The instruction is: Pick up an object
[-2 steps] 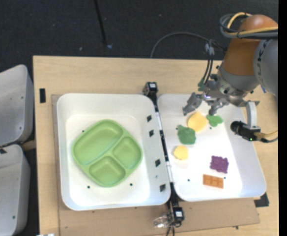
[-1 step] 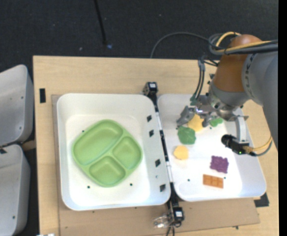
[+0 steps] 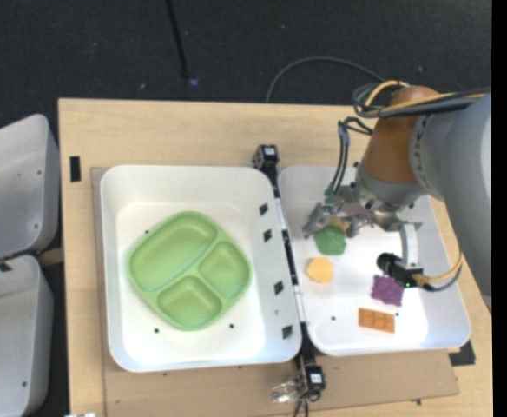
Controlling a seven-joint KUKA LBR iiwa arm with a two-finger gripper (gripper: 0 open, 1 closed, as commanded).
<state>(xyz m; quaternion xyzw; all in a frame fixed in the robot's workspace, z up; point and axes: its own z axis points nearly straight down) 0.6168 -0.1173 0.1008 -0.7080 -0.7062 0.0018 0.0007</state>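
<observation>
Gripper low in right bin, directly over green object.
Obj's top edge hidden under wrist hardware; grip state can't be determined. Yellow piece, purple block, orange waffle piece lie apart nearby. Green divided tray in left bin.

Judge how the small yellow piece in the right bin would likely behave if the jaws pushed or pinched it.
The yellow piece looks rounded and squat, so a sideways push might roll or skid it across the smooth right bin. It appears small and probably light. Its curved sides could slip out of a pinch unless centred. The green object lies close by, so a push might bump it.
</observation>
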